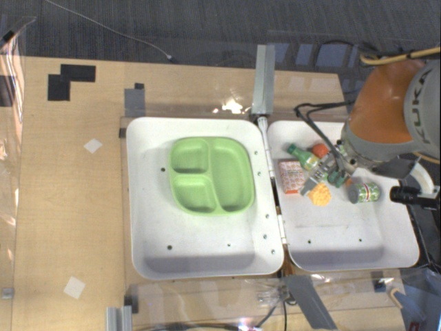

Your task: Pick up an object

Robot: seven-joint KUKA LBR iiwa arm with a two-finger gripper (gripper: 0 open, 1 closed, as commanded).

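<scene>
Objects for picking lie in the right bin (386, 250), clustered in its far half. A green bottle (304, 156) with a red and white label lies on its side near the far left corner of that bin. Just beside it, towards the arm, sits a small red-orange item (320, 149); what it is cannot be told. A flat packet with pink and white print (291, 176) lies close to the bin's left wall. A yellow, rough-surfaced piece (320, 196) lies near the middle of the bin, just on the near side of the hand. A small can with a grey end and green label (363, 193) lies on its side towards the bin's right wall.

The hand (331, 174) is low over the cluster, between the bottle, the yellow piece and the can. Whether it is open, closed or gripping anything cannot be told: the parts at its tip are small and crowded among the objects.

The arm (386, 112), grey with an orange band, reaches in over the right bin's far right corner.

The left bin (148, 205) carries a light green tray with three compartments (210, 176), set about its middle. Both bins rest side by side on the pale wooden worktop (69, 205).
</scene>
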